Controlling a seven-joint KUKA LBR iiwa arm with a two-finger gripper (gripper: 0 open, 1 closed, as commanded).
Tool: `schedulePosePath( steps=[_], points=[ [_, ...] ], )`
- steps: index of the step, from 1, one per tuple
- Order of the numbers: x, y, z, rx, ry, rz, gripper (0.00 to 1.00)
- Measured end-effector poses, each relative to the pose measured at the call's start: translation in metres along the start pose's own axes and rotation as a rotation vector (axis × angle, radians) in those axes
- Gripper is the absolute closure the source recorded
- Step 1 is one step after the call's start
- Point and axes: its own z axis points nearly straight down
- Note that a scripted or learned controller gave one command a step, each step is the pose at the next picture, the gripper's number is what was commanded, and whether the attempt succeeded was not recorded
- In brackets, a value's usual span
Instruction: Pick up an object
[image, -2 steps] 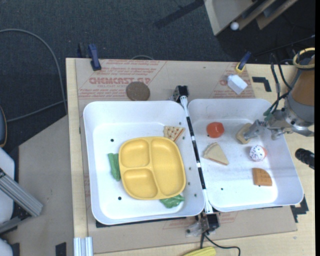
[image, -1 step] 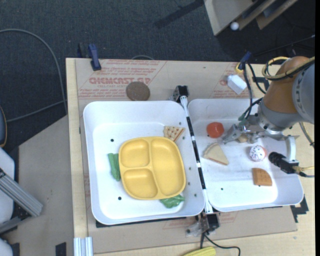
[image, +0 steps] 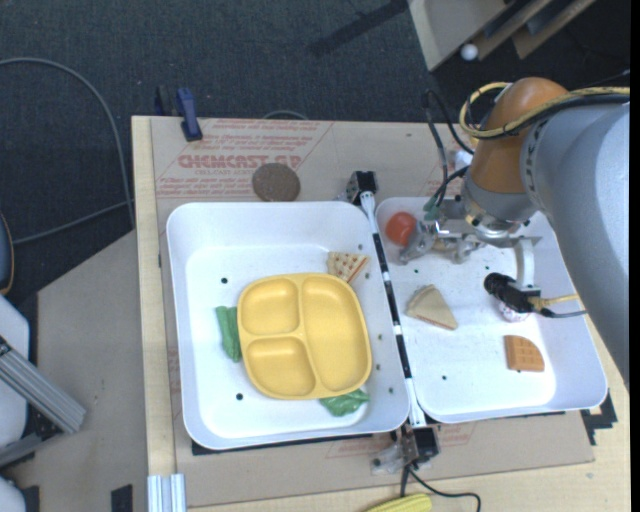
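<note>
A view from above, at a slant, of a bench holding two shallow white bins side by side. A grey robot arm (image: 575, 150) with an orange band reaches in from the right and bends down over the back of the right bin (image: 500, 408).

The gripper (image: 440, 240) sits low at the rear of that bin. It is seen from above and partly covered by its own metalwork, so I cannot tell whether it is wide or closed. Nothing can be seen held in it.

Just beside the gripper, toward the wall between the bins, lies a small red ball (image: 400, 228), possibly a toy tomato. It is the nearest thing to pick up. It looks light, hard and smooth, so it may roll or squirt out under a pinch. The safest hold is probably straight across its widest part.

Also in the right bin are a tan wedge (image: 432, 307), like a slice of bread, near the middle, and a small brown square (image: 523, 353), like a waffle, toward the front right. Both lie flat and well apart from the ball.

The left bin (image: 200, 300) holds a yellow divided plate (image: 305, 335), with a waffle-patterned cracker (image: 347, 265) at its back edge. There is a green leafy piece (image: 229, 332) at its left side and another green scrap (image: 345, 403) at its front.
</note>
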Motion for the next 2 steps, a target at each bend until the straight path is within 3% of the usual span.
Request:
schedulePosePath(
  steps=[1,2],
  points=[
    [-0.003,0.007,0.002,0.031,0.001,-0.004,0.00],
    [0.001,-0.049,-0.002,-0.019,-0.001,0.003,0.00]
  ],
)
